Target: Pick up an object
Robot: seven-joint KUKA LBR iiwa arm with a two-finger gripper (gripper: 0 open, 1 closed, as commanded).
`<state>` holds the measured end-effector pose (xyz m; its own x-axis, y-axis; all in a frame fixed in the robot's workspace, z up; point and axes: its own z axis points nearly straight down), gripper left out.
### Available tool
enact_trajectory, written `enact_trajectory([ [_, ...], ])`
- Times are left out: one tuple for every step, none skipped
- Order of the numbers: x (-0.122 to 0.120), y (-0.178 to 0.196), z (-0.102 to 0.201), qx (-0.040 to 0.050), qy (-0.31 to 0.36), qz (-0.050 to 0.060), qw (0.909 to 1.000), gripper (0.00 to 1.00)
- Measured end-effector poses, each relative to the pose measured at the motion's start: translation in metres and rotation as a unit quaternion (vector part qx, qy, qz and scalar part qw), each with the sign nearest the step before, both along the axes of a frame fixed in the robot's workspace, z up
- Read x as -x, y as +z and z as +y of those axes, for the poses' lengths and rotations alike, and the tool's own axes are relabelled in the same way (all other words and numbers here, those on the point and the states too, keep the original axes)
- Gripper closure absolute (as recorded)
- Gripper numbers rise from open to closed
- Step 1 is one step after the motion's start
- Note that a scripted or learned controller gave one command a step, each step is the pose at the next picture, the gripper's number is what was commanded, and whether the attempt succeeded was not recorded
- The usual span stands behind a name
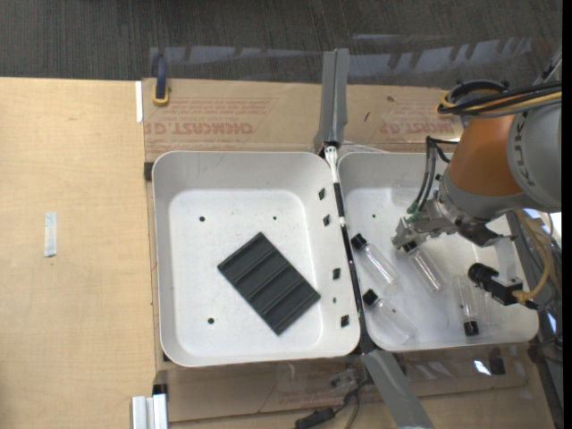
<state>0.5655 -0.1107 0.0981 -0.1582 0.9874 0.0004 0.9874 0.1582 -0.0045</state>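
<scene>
One ribbed black block (268,282) left; several clear black-capped tubes (374,263) right.

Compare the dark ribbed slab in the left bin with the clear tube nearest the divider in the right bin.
The ribbed slab is dark, flat and opaque; the clear tube is see-through, round and slim with a black cap. The slab is much the larger of the two. The slab lies in the left bin, while the tube lies among other tubes in the right bin, near the gripper. Both lie at a slant on the bin floor.
</scene>
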Motion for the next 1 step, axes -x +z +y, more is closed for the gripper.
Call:
enact_trajectory([
  [-0.0625, 0.0924, 0.049, 0.0008, -0.014, -0.001, 0.9999, 1.0],
])
